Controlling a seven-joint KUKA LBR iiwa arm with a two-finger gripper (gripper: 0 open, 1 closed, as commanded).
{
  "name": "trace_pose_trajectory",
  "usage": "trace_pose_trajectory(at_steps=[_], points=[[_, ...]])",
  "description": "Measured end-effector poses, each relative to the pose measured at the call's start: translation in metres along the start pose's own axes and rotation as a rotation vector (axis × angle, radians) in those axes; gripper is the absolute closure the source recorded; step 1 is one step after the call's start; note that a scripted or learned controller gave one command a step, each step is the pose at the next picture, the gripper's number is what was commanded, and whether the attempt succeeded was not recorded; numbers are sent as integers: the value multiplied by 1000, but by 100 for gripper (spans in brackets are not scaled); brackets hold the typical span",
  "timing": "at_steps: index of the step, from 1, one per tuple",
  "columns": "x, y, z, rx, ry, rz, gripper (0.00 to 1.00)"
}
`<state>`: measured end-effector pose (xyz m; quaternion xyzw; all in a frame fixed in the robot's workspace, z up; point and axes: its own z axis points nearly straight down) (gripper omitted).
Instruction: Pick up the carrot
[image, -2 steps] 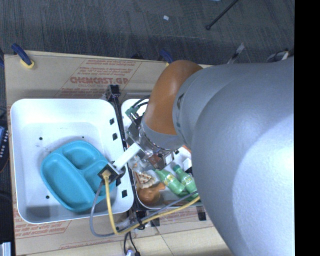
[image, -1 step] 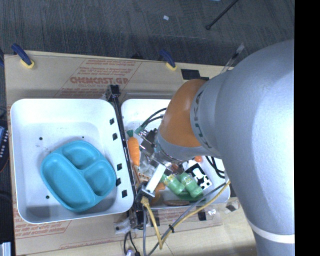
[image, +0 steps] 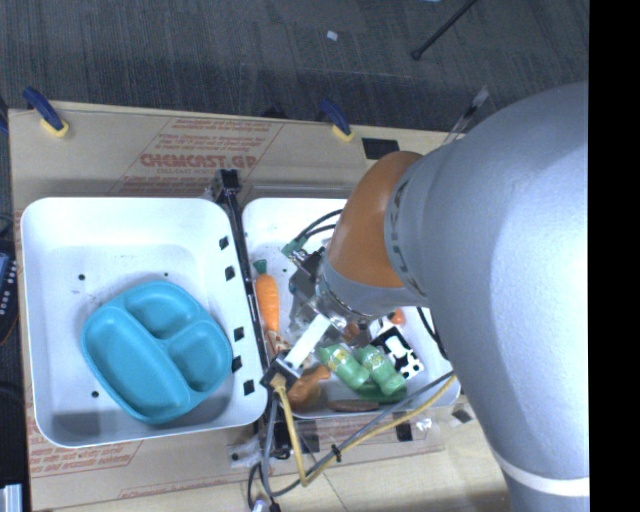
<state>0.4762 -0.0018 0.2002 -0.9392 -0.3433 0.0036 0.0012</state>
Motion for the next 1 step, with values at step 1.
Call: trace_pose_trajectory(at_steps=[1], points=[[69,-10,9,2,0,-273,100]])
